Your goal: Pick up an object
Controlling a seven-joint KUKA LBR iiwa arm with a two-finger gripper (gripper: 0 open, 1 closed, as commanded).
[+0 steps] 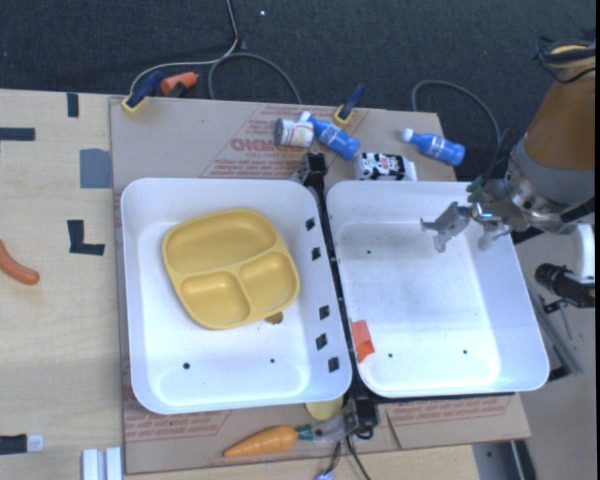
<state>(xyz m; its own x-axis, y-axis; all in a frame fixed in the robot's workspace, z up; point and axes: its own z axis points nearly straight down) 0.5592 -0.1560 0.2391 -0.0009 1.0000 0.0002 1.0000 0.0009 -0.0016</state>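
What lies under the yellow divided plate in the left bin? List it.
A small dark object peeks out at the yellow divided plastic plate's lower right edge. Whatever else lies beneath is covered.

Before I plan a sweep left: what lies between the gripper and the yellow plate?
In the camera view, bare white floor of the right bin, then the black clips along the two bins' joined rims. The gripper hangs over the right bin; the yellow plate lies in the left.

Two bins side by side on the counter

The divided plate lies in the left bin; the right bin sits just beside it. Two bottles lie behind the bins, a carrot before them, a sausage far left.
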